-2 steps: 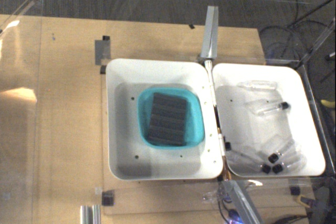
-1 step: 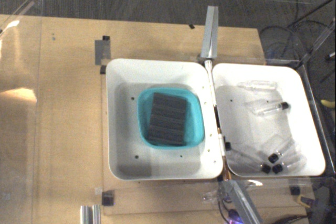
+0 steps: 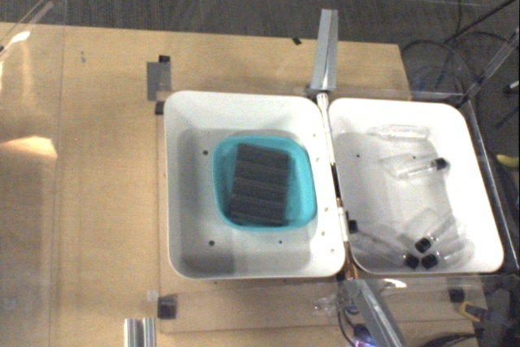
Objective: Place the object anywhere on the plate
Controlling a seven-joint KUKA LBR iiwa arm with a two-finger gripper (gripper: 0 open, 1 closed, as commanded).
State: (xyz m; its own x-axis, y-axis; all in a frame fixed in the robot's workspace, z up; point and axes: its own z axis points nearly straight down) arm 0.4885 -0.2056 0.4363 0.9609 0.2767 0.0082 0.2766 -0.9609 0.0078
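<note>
Standing by the bench, I am seeing little hardware that could be counted as the machine's own. A grey metal strut point(image 3: 327, 49) is lying in line with the seam between the two white bins point(image 3: 244, 99) at their far end. A paler metal bar point(image 3: 380, 323) is slanting in at the near edge below that seam. Thin dark cables point(image 3: 475, 22) are trailing over the carpet at the far right. Whether any of these is belonging to the arm I cannot tell
</note>
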